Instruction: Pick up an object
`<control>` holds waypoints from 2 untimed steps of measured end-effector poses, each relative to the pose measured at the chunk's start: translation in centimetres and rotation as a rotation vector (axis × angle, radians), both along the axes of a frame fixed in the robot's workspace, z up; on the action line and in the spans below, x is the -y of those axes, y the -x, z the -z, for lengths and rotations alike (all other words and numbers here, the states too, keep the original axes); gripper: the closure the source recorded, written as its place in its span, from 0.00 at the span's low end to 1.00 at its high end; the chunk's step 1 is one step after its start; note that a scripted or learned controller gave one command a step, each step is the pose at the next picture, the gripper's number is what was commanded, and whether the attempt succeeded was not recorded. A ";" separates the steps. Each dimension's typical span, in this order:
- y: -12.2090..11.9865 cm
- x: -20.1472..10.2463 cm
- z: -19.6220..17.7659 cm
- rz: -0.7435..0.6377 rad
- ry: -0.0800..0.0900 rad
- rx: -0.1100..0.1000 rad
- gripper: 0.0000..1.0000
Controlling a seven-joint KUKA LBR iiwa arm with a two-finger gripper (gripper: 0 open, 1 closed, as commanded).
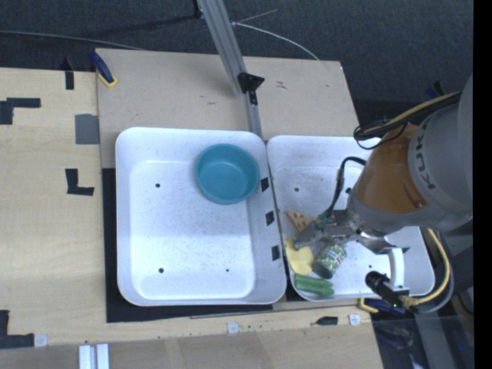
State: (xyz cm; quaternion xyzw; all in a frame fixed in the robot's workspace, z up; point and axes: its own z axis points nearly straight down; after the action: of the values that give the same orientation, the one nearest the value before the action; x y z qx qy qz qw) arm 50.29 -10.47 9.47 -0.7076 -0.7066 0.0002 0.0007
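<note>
My gripper (332, 238) is low in the right bin (400, 279), near its front left part. Its fingers (304, 240) look spread, so it is open. A green can (329, 260) lies tilted just below the gripper, touching or nearly touching it, and I cannot tell whether it sits between the fingers. To the left of the can rests a yellow object (300, 258). A green cucumber-like piece (314, 286) lies at the bin's front edge. A tan wedge (296, 220) sits just left of the gripper.
A blue bowl (227, 173) stands at the back of the left bin (154, 229). A metal pole (231, 44) slants down to the wall between the bins. Cables loop around the arm (400, 175) at the right.
</note>
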 end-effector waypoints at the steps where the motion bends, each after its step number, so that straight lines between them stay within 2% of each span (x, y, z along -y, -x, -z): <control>1: -0.1 -0.2 -1.3 -0.004 -0.004 0.000 1.00; 2: -0.6 0.7 -6.2 -0.002 0.002 0.004 1.00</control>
State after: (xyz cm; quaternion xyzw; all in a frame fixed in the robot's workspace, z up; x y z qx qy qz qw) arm 50.93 -11.13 15.69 -0.7068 -0.7074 -0.0005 -0.0012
